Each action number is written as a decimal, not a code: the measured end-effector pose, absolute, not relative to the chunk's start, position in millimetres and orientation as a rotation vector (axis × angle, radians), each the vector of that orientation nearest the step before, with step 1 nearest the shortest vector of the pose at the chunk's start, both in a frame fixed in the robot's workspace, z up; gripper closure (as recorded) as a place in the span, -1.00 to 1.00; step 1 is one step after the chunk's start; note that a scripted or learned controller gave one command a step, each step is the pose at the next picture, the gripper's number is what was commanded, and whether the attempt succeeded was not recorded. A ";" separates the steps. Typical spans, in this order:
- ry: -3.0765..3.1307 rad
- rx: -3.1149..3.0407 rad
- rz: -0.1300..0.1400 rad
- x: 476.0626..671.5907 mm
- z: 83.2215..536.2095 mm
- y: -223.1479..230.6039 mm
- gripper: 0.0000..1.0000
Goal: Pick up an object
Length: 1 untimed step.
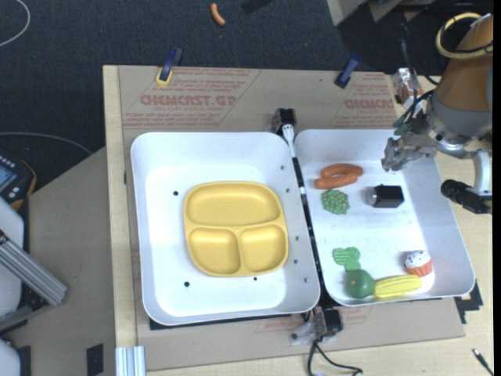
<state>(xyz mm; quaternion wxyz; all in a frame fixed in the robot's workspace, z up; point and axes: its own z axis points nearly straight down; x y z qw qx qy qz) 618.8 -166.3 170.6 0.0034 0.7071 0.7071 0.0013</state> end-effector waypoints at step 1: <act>2.217 2.214 0.007 620.5 225.3 -166.8 1.00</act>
